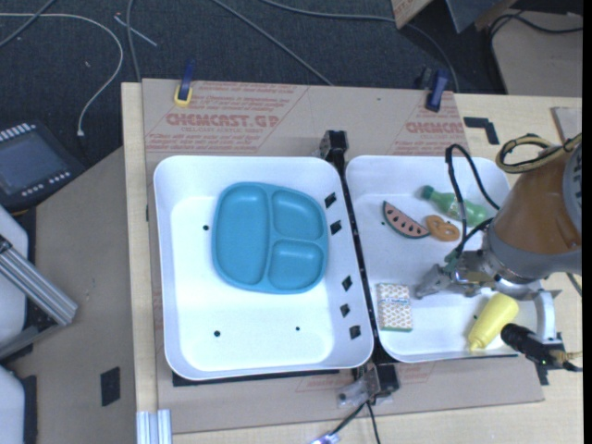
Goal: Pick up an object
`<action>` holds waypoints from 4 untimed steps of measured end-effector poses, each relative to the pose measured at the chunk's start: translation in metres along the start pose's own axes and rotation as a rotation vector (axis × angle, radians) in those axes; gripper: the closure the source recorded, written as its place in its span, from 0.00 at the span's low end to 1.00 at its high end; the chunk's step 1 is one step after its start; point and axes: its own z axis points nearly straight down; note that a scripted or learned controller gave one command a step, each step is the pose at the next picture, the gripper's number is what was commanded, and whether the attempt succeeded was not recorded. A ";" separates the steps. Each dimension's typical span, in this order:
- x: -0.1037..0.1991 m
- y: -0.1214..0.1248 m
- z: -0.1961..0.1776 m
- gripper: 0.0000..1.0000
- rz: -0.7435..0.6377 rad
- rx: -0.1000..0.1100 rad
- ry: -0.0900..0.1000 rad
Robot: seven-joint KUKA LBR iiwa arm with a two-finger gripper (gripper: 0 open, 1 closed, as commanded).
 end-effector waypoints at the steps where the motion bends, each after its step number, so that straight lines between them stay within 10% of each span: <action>1: 0.000 0.001 -0.013 1.00 0.000 -0.006 -0.001; 4: 0.009 0.016 -0.164 1.00 -0.002 -0.011 -0.005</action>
